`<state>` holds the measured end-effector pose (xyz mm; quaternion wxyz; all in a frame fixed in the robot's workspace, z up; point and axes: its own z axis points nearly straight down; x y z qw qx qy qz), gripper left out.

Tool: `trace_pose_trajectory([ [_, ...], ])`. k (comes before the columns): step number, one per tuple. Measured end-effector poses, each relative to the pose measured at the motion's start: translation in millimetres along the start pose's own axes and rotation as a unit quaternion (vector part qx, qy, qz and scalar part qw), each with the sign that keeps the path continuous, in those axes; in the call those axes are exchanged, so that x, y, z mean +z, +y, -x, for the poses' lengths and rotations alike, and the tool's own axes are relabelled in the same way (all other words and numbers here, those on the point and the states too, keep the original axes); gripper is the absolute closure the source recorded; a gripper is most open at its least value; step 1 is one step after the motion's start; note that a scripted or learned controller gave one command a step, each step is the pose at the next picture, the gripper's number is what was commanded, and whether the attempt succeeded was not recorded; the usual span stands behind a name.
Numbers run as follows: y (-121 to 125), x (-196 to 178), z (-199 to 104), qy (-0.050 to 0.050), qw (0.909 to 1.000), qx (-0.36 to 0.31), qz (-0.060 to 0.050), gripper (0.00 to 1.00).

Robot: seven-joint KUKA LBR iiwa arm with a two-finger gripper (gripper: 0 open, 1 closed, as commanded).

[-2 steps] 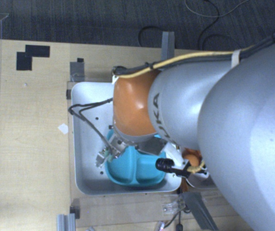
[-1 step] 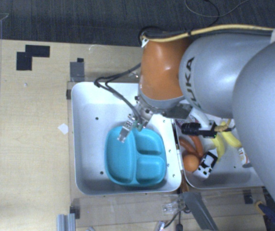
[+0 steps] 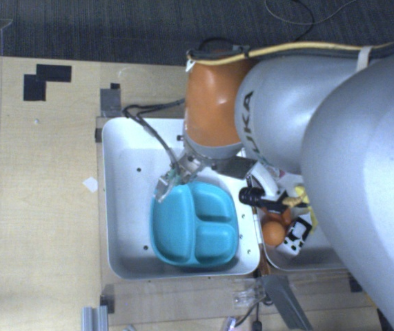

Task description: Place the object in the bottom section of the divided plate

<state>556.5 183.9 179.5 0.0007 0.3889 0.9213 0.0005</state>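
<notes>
A blue divided plate (image 3: 197,225) lies in the left white bin (image 3: 124,185), toward its front right. It has one long section on the left and two smaller ones on the right. My gripper (image 3: 169,181) hangs over the plate's upper left rim, below the orange wrist band (image 3: 210,102). Whether anything is in it is unclear. An orange ball (image 3: 274,234) rests in the right bin, partly hidden by the arm.
The right bin (image 3: 307,261) also holds a black-and-white patterned block (image 3: 297,232) and a yellow item (image 3: 300,198). The big grey arm (image 3: 335,150) covers most of that bin. Bare bin floor lies left of and behind the plate.
</notes>
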Motion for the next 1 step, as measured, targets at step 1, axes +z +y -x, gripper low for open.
trace_pose_trajectory([
  [1, 1.5, -8.3, 0.0, -0.001, 1.0000, -0.003, 0.000, 1.00],
])
